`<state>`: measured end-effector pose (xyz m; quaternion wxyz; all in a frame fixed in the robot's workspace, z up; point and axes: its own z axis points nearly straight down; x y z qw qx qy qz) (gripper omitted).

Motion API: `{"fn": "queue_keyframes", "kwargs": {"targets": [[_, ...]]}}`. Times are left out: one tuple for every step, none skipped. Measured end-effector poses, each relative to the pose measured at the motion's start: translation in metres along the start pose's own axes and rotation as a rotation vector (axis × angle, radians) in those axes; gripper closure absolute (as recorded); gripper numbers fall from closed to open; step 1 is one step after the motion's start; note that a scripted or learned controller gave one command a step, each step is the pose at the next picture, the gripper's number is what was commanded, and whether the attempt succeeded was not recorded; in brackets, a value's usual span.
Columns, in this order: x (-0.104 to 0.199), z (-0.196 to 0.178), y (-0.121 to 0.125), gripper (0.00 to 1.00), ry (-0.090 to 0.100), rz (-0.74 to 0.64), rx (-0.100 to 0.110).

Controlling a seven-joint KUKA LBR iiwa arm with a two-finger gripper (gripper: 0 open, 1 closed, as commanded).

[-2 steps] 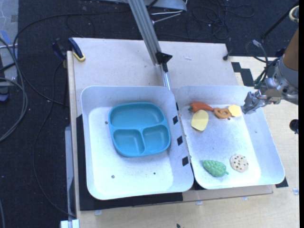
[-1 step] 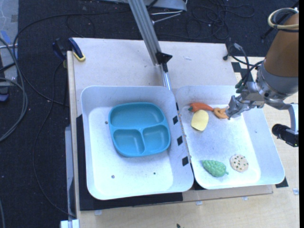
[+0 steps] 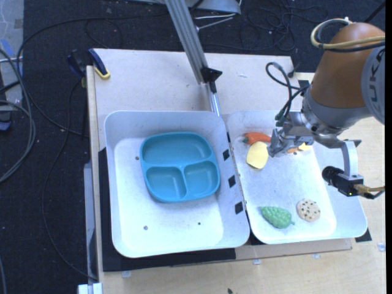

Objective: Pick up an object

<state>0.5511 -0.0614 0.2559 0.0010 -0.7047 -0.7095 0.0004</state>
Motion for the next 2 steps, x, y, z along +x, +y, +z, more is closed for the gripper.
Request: {"fn": "queue_keyframes", "kwargs": {"targets": [[0.062, 0.007, 0.010, 1.00, 0.000, -0.001, -0.002], [0.117, 0.004, 0.005, 1.00, 0.001, -0.002, -0.002]]}}
